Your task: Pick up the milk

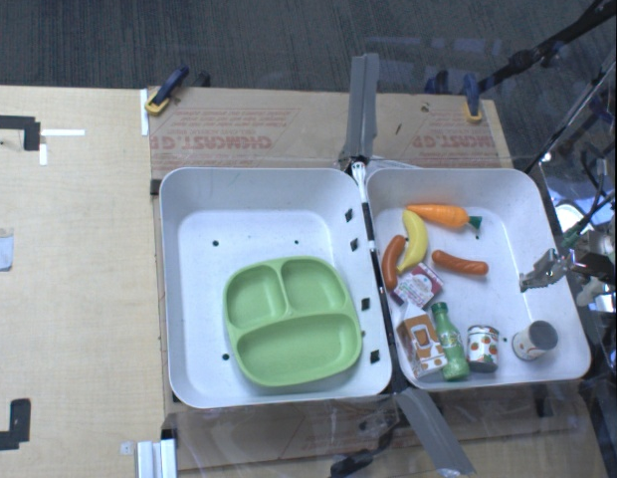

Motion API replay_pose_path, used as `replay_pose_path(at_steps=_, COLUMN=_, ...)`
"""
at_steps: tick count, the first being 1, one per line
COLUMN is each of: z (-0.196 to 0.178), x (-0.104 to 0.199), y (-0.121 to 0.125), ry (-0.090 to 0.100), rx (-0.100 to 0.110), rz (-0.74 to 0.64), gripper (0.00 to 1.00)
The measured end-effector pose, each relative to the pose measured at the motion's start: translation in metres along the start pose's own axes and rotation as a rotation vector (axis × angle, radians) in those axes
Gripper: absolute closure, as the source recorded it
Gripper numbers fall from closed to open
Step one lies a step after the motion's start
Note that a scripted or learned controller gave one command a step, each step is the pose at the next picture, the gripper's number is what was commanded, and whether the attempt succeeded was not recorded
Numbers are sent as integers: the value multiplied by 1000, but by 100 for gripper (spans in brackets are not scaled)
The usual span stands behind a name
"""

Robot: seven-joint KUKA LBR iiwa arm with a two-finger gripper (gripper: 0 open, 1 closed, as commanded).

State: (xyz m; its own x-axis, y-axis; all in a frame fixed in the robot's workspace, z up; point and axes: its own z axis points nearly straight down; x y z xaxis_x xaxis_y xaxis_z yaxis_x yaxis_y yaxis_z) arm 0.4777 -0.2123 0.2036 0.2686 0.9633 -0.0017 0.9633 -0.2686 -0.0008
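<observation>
Nearest the camera, along the 6 o'clock wall of the right bin point(543, 199), four items stand in a row: a milk carton point(419, 345) at the left end, a green bottle point(449, 343) touching its right side, a small can point(483, 349) just beside the bottle, and a cup point(534, 340) toward 3 o'clock, apart from the can. At 12 o'clock from the milk lies a small packet point(418, 288), touching or nearly touching its top edge. Farther toward 12 o'clock lie a banana point(415, 239) with a sausage point(391, 260) alongside at its 9 o'clock, a second sausage point(460, 263) at 3 o'clock of the banana, and a carrot point(442, 215) near the far wall. Gripper point(537, 279) hangs over the 3 o'clock rim of the right bin, well apart from the milk; whether its jaws are apart or together cannot be told. Left bin point(179, 267) holds a green divided plate point(289, 319), set toward its 5 o'clock corner. Both bins rest on a cardboard sheet point(249, 127).
</observation>
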Motion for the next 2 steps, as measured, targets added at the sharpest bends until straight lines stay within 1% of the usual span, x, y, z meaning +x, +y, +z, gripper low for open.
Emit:
replay_pose_path(at_steps=1, z=112, x=20, y=-6, ry=2, rx=1, rz=56, gripper=0)
replay_pose_path(at_steps=2, z=104, x=19, y=-6, ry=1, rx=3, rz=58, gripper=100)
